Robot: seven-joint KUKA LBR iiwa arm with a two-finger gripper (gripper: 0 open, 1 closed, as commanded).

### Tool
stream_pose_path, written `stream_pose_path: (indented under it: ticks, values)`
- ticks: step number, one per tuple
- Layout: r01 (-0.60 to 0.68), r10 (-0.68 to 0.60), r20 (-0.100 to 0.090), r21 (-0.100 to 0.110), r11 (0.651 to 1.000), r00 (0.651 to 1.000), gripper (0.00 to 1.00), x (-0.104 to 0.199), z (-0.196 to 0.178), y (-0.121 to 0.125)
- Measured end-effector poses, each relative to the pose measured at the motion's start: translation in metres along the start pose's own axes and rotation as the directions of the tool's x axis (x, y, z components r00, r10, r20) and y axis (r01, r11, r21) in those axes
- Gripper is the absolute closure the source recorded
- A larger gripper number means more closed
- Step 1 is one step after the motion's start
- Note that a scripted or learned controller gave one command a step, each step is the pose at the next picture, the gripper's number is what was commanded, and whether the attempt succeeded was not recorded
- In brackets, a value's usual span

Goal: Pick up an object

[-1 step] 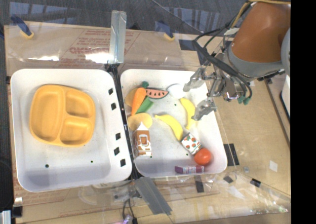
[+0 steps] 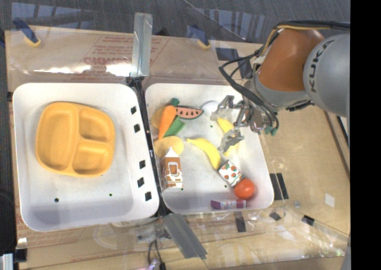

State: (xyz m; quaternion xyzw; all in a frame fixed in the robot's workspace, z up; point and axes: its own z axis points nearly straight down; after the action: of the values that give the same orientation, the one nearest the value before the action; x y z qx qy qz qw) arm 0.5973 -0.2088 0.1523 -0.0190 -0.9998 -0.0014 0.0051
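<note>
White right bin [image 2: 262, 162] crowded; end effector [image 2: 231, 125] spread, near banana [image 2: 205, 148], right wall.

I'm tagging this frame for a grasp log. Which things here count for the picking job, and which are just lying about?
For the job:
- pincer
- banana
- carrot
- watermelon slice
- tomato
- milk carton
- right bin

Lying about:
- yellow divided plate
- left bin
- grey tape strip

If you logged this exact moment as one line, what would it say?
task: pick up an object | gripper: over right bin, fingers open, nothing held | nearest: banana | left bin: yellow tray
</note>
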Motion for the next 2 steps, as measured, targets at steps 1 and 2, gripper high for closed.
stream_pose_path:
  ticks: [1, 2]
  values:
    - [0.37, -0.37, 0.008, 0.004, 0.929, 0.929, 0.0, 0.019, 0.061, 0.018]
    - [0.345, -0.345, 0.015, 0.008, 0.939, 0.939, 0.0, -0.034, 0.057, 0.085]
